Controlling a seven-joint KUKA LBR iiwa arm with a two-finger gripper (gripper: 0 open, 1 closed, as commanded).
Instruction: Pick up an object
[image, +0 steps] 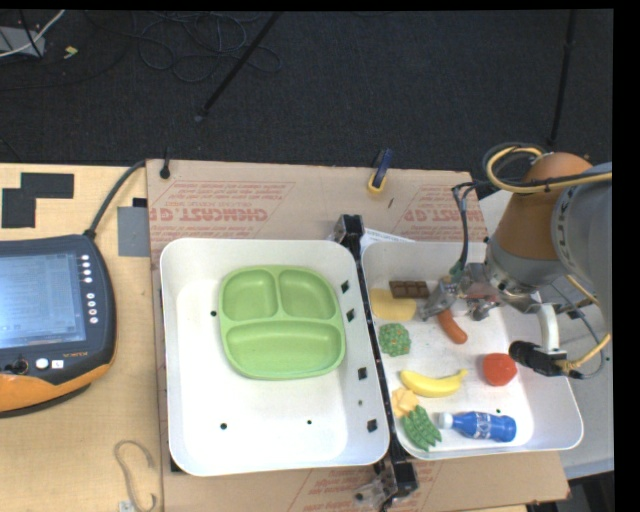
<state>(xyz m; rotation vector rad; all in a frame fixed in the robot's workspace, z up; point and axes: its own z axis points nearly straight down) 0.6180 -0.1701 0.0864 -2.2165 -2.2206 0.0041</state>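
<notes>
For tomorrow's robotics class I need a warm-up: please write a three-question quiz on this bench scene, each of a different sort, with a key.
1. True or false: the green divided plate lies in the left bin.
2. Which lies nearest the end effector? A banana B orange sausage C blue bottle
3. Fill in: the tomato is coloured ____.

Key: 1 true; 2 B; 3 red.

your arm enters from 3 o'clock, orange band above wrist, bent toward 9 o'clock; gripper (441, 299) low, fingertips pointing 9 o'clock.
</notes>
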